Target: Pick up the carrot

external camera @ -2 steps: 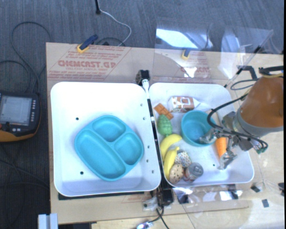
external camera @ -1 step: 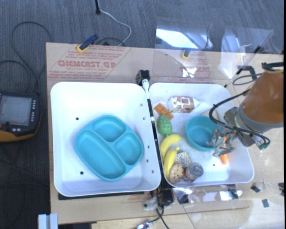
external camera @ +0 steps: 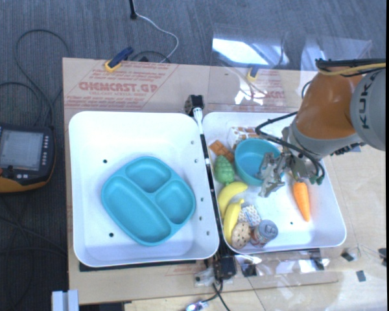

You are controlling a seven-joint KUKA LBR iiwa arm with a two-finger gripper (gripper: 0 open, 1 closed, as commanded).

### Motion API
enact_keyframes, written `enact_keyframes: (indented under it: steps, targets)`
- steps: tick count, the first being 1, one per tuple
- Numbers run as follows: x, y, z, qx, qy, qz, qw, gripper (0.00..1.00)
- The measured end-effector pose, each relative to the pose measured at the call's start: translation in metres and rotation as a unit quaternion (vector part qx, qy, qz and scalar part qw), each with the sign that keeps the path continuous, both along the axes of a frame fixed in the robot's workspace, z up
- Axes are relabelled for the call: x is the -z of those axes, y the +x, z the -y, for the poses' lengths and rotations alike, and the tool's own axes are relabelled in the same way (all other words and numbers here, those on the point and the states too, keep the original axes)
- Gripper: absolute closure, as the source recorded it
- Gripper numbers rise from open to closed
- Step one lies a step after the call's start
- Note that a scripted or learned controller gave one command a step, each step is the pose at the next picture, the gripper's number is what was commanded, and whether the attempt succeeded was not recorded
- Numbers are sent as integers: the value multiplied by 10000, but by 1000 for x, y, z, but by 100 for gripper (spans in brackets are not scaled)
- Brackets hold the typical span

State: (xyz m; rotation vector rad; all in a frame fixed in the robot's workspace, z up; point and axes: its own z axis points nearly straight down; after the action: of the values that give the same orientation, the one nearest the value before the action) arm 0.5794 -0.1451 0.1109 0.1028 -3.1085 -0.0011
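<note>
From where I stand, the desk [external camera: 369, 193] carries 2 shallow white bins side by side. The left bin [external camera: 84, 173] holds a blue divided plate [external camera: 149, 199], lying at a slant near the middle. The right bin [external camera: 324, 229] is crowded: a blue cup [external camera: 251, 161] on its side, a green knobbly fruit [external camera: 224, 170] just beside it, 2 bananas [external camera: 231, 206] curving below, a speckled cookie-like piece [external camera: 241, 234] and a small grey round thing [external camera: 267, 229] near the front wall.

The carrot [external camera: 302, 200] lies flat on the right bin's floor, toward its right side, its green end pointing up and its tip pointing toward the front.

The arm [external camera: 334, 109] reaches in from the right, with the jaws [external camera: 272, 175] low over the bin, between the blue cup and the carrot and just to the carrot's left. I cannot tell whether they are apart or together; nothing is visibly between them.

A handheld control pendant [external camera: 18, 157] rests on the floor to the left.
</note>
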Motion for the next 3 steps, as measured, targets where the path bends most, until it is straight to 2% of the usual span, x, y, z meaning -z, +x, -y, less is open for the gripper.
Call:
enact_keyframes:
  steps: [1, 2, 3]
  targets:
    - [-4, 9, -2, -9, -3, 157, 9999, 0]
    - [19, -24, 45, -600, -10, 249, 9979, 0]
    - [18, -76, 79, -1663, -17, 250, 9858, 0]
